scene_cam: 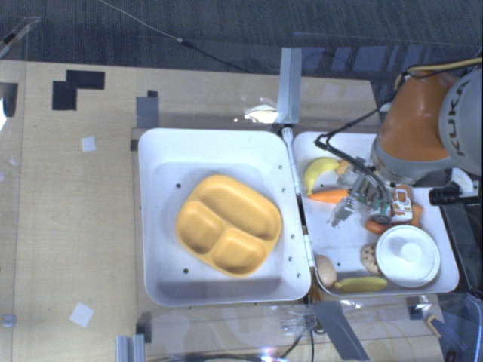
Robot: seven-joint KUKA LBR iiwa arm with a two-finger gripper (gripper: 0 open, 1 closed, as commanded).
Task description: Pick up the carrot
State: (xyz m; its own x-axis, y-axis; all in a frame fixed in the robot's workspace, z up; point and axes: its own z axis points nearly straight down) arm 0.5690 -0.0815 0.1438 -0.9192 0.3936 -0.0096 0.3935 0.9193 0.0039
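From above, the carrot [328, 197] lies in the right bin [451, 277], just below the banana [320, 170] at the bin's left wall. The gripper [349, 204] hangs beside the carrot's right end, apparently lining up a grasp; whether it is open I cannot tell.

My claw [349, 206] hangs over the right bin [450, 277], just beside the carrot [329, 197] (the orange one under the banana [318, 170]). A white bowl [407, 255] stands near it. The left bin [158, 202] holds a yellow tray [228, 223].
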